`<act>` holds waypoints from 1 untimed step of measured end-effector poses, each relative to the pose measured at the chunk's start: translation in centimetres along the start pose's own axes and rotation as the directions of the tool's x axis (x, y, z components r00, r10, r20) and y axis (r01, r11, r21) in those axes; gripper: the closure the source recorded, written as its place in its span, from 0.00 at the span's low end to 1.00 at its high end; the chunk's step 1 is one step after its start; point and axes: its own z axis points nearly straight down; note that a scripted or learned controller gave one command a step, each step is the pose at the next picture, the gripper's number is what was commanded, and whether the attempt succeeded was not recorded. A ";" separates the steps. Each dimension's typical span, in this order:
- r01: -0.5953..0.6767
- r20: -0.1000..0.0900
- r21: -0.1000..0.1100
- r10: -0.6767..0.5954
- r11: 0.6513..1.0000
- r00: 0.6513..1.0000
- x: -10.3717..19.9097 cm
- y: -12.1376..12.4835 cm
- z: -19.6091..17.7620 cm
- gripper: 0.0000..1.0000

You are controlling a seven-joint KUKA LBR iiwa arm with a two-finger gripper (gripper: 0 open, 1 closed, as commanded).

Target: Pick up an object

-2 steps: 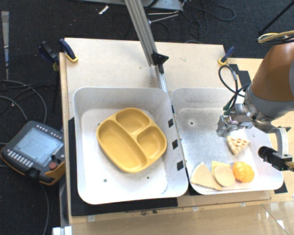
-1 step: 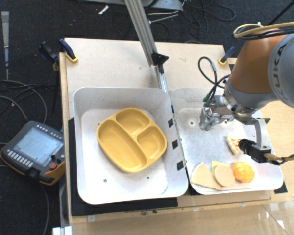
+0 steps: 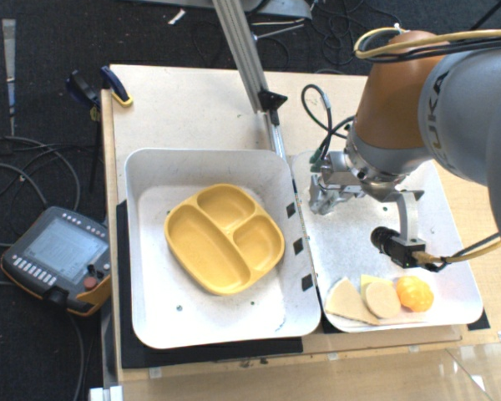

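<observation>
Gripper (image 3: pixel 326 197) state unclear, poised in right bin (image 3: pixel 451 224); next, reach toward five o'clock for orange fruit (image 3: pixel 415 293).

Glossy yellow plastic plate (image 3: pixel 225 238) in matt white bin (image 3: pixel 142 182)

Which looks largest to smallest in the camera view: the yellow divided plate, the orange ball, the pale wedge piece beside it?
1. Yellow divided plate, clearly largest.
2. Pale wedge piece in the right bin.
3. Orange ball, smallest, though only slightly smaller than the wedge; part of the wedge is overlapped.
</observation>
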 end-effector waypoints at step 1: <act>0.000 0.001 0.002 0.000 1.000 1.000 5.9 0.7 1.2 1.00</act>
